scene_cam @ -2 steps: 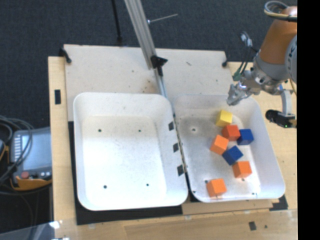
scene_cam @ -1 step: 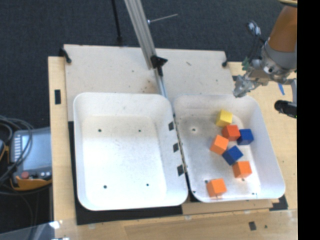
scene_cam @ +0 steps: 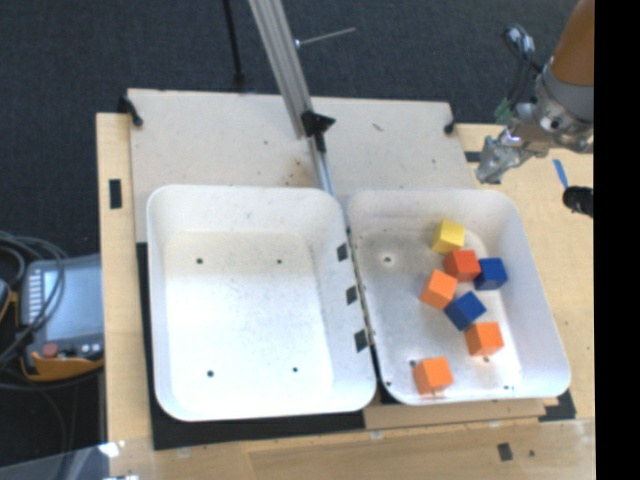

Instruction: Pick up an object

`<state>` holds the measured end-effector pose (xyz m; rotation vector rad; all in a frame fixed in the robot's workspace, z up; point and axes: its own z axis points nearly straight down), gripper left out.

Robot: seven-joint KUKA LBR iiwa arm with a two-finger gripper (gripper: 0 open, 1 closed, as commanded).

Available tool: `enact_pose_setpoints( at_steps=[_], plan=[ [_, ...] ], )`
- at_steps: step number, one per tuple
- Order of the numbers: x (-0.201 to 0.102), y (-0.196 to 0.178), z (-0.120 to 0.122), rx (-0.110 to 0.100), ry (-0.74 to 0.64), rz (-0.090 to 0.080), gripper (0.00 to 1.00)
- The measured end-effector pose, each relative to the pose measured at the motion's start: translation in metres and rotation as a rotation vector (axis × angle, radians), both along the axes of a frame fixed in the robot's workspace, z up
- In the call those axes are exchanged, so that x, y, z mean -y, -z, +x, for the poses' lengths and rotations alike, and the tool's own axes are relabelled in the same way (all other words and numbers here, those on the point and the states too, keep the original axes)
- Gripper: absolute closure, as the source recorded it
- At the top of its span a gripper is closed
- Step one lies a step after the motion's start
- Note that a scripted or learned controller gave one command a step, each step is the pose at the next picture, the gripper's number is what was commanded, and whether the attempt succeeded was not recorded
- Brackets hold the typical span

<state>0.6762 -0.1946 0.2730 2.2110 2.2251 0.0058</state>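
Dark grey carpet floor (scene_cam: pixel 420 28) all around a light wooden bench (scene_cam: pixel 300 448), with cables (scene_cam: pixel 15 258) trailing at left.

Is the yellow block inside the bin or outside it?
Inside. The yellow block sits on the floor of the right bin, near its far end, within the white rim, close to a red block.

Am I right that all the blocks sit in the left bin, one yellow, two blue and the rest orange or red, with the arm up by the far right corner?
Not quite. In the camera view the blocks lie in the right bin, not the left: the yellow block, two blue blocks and the rest orange or red. The gripper is by the far right corner, as you said.
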Motion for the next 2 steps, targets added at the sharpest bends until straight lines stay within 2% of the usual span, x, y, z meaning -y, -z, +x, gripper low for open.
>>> enact_pose_setpoints(
  at_steps=[2],
  plan=[
    [-0.104, -0.012, -0.005, -0.005, 0.003, 0.002, 1.0]
  ],
)
